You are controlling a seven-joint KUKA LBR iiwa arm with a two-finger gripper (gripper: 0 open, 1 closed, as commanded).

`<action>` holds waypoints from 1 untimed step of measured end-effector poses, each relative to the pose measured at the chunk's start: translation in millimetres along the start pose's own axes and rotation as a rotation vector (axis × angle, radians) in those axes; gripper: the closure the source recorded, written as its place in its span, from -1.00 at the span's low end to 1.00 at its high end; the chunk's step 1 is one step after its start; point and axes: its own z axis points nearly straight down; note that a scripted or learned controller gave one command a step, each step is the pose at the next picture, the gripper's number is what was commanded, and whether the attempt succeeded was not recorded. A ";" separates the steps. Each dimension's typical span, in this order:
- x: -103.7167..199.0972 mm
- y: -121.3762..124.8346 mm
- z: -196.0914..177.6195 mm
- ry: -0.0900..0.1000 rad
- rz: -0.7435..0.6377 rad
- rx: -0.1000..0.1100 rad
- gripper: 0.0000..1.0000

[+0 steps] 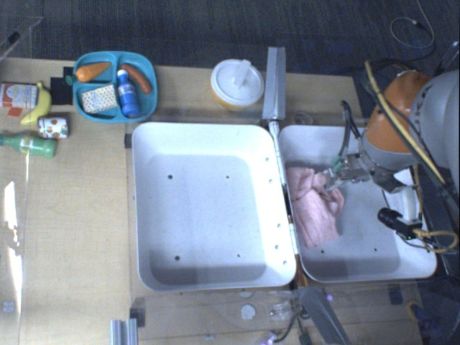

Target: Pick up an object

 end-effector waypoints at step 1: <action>-0.3 -0.1 0.0 -0.001 0.000 0.000 -1.00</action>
